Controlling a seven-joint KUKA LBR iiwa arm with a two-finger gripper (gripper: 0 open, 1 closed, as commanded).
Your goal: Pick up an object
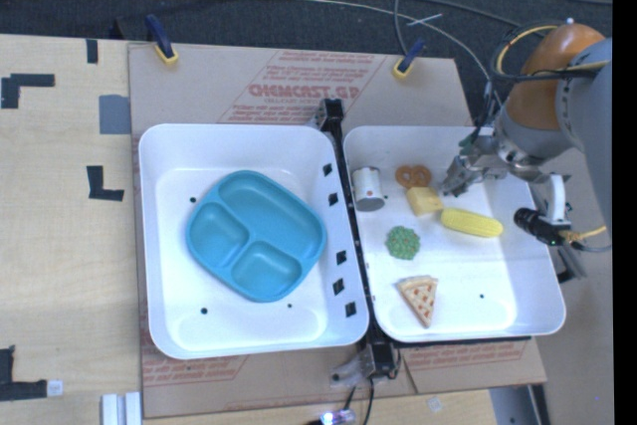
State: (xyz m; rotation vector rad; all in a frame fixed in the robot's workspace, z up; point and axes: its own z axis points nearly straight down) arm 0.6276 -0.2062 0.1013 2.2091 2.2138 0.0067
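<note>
Grey metal, that's the tool, hanging low over the far right part of the right bin, nose angled down toward the food toys. Honestly can't tell its state from this angle, it's just a dark blob at the end of the wrist, and nothing looks to be in it.

Closest to it is the yellow block, just beside the tip on its left, with the pretzel touching that block on the far side. The corn cob lies just below the tool, nearly under it. My guess is one of those is the target, since the arm is parked right over that cluster.

Further out: green broccoli piece, then the pizza slice down toward the near rim, and the little silver can against the divider. Well off to the left sits the blue tray in the left bin, probably just the drop zone.
</note>
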